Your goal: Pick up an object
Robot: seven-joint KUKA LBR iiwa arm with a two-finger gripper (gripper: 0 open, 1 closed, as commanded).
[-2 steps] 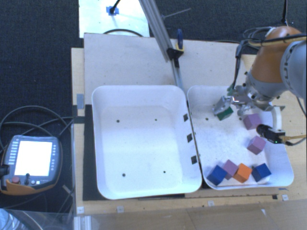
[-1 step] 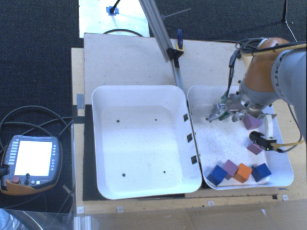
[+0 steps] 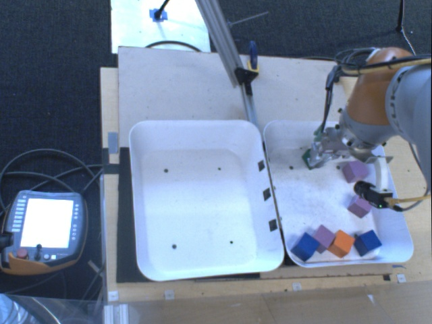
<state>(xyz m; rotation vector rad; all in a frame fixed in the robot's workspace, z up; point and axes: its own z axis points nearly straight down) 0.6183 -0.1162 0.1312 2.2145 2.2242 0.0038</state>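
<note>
Tool point(image 3: 317, 155) low in rt bin point(image 3: 291, 201), finger state can't tell, blocks point(image 3: 337, 241) along near edge, lft bin point(image 3: 202, 201) beside

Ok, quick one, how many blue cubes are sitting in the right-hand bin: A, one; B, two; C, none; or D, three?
B. Two blue cubes lie along the near edge of the right bin: one blue cube at the left end of the row, another blue cube at the right end, with a purple cube and an orange cube between them.
</note>
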